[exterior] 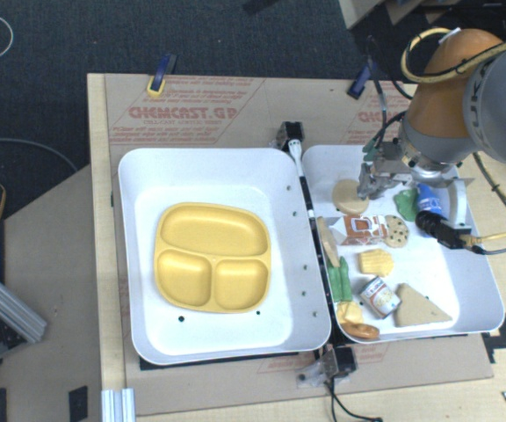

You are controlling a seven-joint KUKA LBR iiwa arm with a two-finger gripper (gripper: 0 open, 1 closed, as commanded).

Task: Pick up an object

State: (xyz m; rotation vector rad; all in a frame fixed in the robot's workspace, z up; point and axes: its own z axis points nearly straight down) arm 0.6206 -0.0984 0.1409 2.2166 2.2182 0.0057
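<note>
A cardboard-topped desk stands on dark carpet; the pincer hovers over the right bin, grip unclear.

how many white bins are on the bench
2. The left bin holds a yellow tray. The right bin holds small food items, with the gripper over its far end.

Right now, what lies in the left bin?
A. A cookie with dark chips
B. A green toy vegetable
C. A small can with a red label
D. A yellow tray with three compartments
D: the yellow tray with its three compartments lies in the left bin, while the small can, the cookie and the other toy foods lie in the right bin.
</note>
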